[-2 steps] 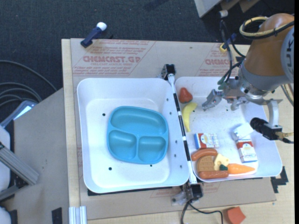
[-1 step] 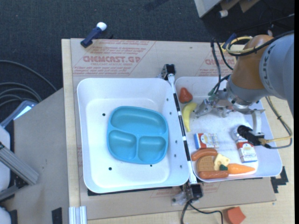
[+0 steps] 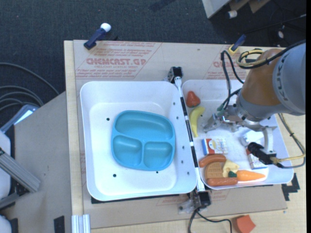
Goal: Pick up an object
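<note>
Arm [image 3: 272,84]: a grey body with an orange band is seen reaching in from the right, bent over the right bin.
Gripper [image 3: 213,124]: metallic parts are seen low over the upper middle of the right bin, just right of the banana; whether it is clenched or released cannot be told, and nothing is seen gripped.
Right bin [image 3: 284,176]: a shallow white bin in which the toy food is gathered along the left wall and the near edge.
Strawberry [image 3: 193,99]: a red piece is seen near the far left corner of the right bin.
Banana [image 3: 195,119]: a yellow curved piece is laid along the left wall, just below the strawberry.
Small carton [image 3: 215,145]: a white pack with red and blue print is laid flat near the bin's middle.
Sausage [image 3: 212,158]: a reddish piece is seen just below the carton.
Cookie [image 3: 213,171]: a round brown piece is placed beside a pale yellow piece.
Carrot [image 3: 249,175]: an orange piece is laid along the near edge.
Left bin [image 3: 92,130]: a white bin by which a blue divided plate [image 3: 143,140] is held.
Bench [image 3: 121,59]: a printed board surface is seen beneath both bins.
</note>
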`<state>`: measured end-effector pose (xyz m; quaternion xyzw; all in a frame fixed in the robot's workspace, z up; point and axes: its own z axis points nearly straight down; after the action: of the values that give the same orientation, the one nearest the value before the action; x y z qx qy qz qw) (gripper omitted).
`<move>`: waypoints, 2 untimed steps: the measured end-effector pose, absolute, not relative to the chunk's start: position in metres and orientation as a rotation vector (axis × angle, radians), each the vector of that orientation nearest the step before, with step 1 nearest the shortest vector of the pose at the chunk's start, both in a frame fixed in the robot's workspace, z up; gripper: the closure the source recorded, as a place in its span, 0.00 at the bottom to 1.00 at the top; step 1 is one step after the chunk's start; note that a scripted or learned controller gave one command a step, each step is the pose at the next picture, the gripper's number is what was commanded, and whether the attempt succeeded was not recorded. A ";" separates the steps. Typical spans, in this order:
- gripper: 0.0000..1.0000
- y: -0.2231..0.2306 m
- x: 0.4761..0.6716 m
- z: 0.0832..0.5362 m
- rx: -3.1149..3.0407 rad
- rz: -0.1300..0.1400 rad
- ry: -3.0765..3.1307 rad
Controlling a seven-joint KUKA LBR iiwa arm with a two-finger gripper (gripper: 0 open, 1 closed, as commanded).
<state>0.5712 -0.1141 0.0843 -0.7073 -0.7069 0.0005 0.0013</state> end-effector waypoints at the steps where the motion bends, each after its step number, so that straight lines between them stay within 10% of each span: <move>1: 0.00 -0.092 0.598 0.085 -2.222 -0.001 -2.222; 2: 0.00 -0.092 0.625 0.085 -2.221 0.000 -2.222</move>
<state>0.6251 -0.0922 0.0847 -0.7069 -0.7073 0.0000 -0.0002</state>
